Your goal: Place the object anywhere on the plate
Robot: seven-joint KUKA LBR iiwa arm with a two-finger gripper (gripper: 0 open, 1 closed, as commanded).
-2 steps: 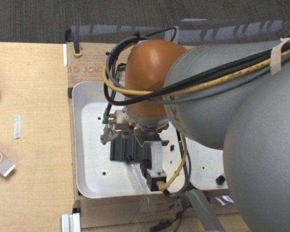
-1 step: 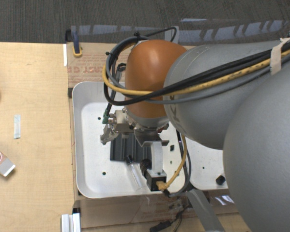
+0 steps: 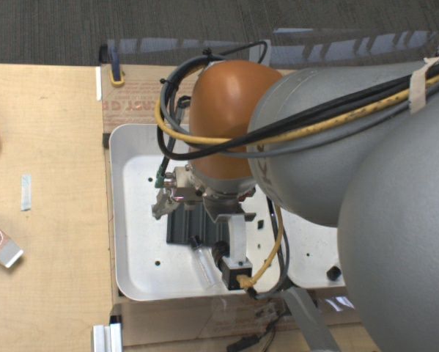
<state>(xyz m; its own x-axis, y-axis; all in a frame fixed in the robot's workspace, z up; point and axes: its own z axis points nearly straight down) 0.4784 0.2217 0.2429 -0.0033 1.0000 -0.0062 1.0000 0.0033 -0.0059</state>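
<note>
Lying flat on the floor of the white bin nearer the view's left is a dark ribbed slab, rectangular, with grooves running along its length. It is the likeliest candidate for the task's object, though the wrist hardware crowds over it and I cannot tell for certain that it is separate from the tool. The gripper is down inside this bin, directly over the slab's right edge and seemingly touching it. Whether the gripper is parted or closed cannot be told, since the wrist hides it from above, and nothing can be seen clamped in it. The arm reaches in from the right, its bulky grey link lying across the second bin, and it bends steeply down at the orange band, so the wrist points almost straight at the bin floor. Black and yellow cables loop around the orange band and trail back along the arm. Off to the left, on the wooden bench, lie a small grey strip and a pink-and-white packet.
</note>
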